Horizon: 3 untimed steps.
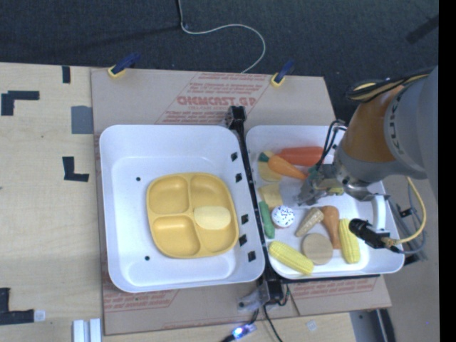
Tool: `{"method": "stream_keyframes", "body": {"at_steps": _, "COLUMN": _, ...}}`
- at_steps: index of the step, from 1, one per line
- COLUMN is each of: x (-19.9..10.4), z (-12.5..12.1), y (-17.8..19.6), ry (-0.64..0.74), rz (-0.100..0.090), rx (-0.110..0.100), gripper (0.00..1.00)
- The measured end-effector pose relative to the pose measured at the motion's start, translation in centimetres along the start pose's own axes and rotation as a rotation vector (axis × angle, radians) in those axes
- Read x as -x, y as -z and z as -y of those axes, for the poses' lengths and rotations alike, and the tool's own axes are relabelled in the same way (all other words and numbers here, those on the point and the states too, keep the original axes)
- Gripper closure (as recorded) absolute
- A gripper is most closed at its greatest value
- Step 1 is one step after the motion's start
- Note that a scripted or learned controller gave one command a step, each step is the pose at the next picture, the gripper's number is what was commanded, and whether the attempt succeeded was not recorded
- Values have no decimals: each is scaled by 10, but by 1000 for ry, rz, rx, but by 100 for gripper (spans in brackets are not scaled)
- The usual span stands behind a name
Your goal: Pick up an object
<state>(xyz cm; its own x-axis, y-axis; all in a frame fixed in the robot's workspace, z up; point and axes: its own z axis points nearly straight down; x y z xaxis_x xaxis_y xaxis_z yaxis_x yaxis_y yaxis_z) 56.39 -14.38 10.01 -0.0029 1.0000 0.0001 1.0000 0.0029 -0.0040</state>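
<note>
The right bin (370,262) holds toy food: a red-orange carrot (301,154), a smaller orange carrot (285,167), a white dotted ball (283,216), a beige piece (309,221), an orange piece (332,221), a tan disc (317,248), two corn cobs (291,257) (349,239), a green stick (266,219) and a pale yellow piece (271,194). My gripper (311,191) hangs low over the middle of this bin, just above the beige piece. Its tips are dark and blurred together.
The left bin (121,191) carries a yellow divided plate (178,205) with a pale yellow piece (213,218) in its right compartment. The grey arm with its orange band (367,130) covers the right bin's far right side. A white cable (228,30) lies behind the bins.
</note>
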Motion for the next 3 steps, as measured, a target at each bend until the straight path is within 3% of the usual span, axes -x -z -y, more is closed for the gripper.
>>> {"method": "stream_keyframes", "body": {"at_steps": 2, "x": 6, "z": -17, "y": 101, "ry": -2, "rz": 2, "rx": 8, "gripper": 100}}
{"method": "stream_keyframes", "body": {"at_steps": 3, "x": 5, "z": -17, "y": 126, "ry": -1, "rz": 0, "rx": 5, "gripper": 100}}
